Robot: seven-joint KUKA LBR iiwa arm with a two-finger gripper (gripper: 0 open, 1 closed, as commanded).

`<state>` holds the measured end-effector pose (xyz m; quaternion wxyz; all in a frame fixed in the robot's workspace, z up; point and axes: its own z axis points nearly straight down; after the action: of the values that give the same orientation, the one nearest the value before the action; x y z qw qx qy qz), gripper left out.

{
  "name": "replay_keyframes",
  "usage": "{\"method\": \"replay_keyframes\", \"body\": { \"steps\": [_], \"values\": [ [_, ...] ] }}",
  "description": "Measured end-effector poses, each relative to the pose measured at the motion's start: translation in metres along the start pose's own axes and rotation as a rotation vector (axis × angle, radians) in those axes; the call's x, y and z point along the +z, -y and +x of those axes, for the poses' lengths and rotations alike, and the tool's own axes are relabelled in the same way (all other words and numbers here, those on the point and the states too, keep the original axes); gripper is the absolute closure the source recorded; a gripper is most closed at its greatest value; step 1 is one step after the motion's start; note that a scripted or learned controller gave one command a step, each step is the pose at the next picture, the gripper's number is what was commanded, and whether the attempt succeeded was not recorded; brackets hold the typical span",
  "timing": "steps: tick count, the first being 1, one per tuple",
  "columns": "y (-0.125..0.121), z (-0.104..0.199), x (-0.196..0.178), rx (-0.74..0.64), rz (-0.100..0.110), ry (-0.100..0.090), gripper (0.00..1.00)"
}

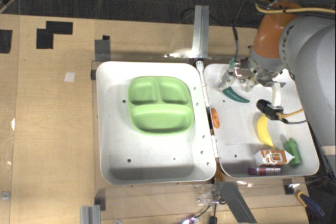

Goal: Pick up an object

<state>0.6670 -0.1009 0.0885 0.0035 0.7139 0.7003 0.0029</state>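
Observation:
My gripper (237, 79) hangs low over the far left corner of the right bin (231, 157). A dark green, curved, pepper-like object (237, 95) lies just in front of it, very close to the tips. Whether it is touched I cannot tell. Nearer the front of the same bin lie a yellow banana (264, 131), a small orange-and-white carton (273, 156), a green object (292, 151) and a slim dark tube (265, 169).
The left bin (113, 162) holds a light green divided plate (159, 104). A small orange item (215, 119) rests by the ridge between the two bins. A metal post (201, 34) rises behind the bins. The arm's bulk covers the right bin's far right side.

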Motion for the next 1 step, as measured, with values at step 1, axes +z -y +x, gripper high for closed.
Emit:
{"method": "replay_keyframes", "body": {
  "steps": [1],
  "values": [
    [-0.0033,0.002,-0.0145,-0.005,-0.01,-0.001,1.0]
  ]
}}
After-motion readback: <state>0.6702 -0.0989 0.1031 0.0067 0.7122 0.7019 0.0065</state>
